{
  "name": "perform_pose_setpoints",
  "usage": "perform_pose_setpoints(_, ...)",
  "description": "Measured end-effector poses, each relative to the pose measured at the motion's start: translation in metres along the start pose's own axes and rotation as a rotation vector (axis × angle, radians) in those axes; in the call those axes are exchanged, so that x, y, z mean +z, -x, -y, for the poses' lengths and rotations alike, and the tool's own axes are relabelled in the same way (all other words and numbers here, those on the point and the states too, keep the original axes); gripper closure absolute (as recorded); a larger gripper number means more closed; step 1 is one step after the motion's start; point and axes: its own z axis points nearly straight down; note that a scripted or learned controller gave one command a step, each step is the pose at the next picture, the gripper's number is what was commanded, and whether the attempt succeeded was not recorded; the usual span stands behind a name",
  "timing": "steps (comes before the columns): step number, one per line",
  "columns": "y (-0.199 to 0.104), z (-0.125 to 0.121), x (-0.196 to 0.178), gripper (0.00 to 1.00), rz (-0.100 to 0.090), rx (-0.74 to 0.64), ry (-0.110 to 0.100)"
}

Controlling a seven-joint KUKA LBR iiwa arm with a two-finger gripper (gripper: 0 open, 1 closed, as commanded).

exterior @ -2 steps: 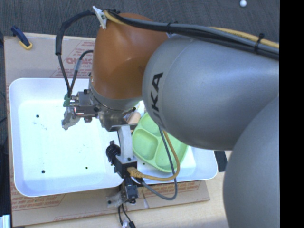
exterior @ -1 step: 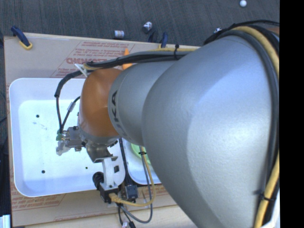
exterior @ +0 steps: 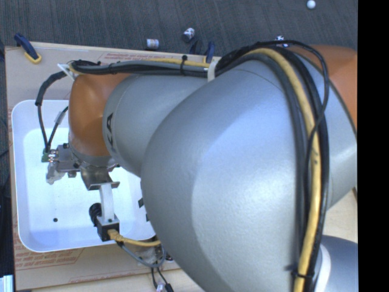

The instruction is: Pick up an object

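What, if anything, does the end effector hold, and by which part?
It cannot be told. The end effector hangs over the white bin, and the arm above covers whatever is beneath it.

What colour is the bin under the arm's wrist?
White; the bin shows best in the camera view.

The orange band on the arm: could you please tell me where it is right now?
In the camera view, the orange band sits at upper left, over the far half of the white bin, just left of the grey arm.

Grey arm, orange band, yellow cable
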Motion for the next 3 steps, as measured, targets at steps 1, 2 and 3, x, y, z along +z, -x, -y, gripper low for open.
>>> perform_pose_setpoints(1, 0.0, 0.032, 0.075, 0.0, 0.001, -0.001, -0.002)
perform_pose_setpoints(2, 0.0, 0.031, 0.065, 1.0, 0.002, -0.007, -0.002)
perform_pose_setpoints(3, 0.0, 0.031, 0.003, 1.0, -0.001, 0.001, 0.002)
